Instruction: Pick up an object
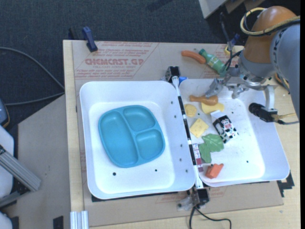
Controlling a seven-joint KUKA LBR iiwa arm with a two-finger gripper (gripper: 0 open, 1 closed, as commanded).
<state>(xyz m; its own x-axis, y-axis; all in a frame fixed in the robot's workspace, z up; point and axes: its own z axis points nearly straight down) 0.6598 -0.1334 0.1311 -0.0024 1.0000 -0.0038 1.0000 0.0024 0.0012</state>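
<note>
The two-finger gripper [224, 85] on the grey arm hangs over the upper left corner of the right-hand shallow white bin [267, 168], in the upper right of the frame; its metal fingers stand spread apart, with nothing between them. Just below and left of the jaws lies the nearest candidate, a curved orange-brown toy piece [202, 99], its long axis running roughly left to right across the frame and its right end almost under the left finger. Close beneath it sit a pale yellow wedge [211, 108] and a small round yellow piece [190, 110], with a yellow square block [199, 127] lower down. Further toward the bottom of the bin are a black-and-white patterned item [225, 128], a green leaf-shaped piece [211, 144] and a small red-orange piece [214, 171]. The left-hand white bin [90, 99] holds a blue sectioned plate [132, 135]. A short drop down and to the left, judging by the layout, would bring the jaws across the orange-brown piece's narrow width.
</note>
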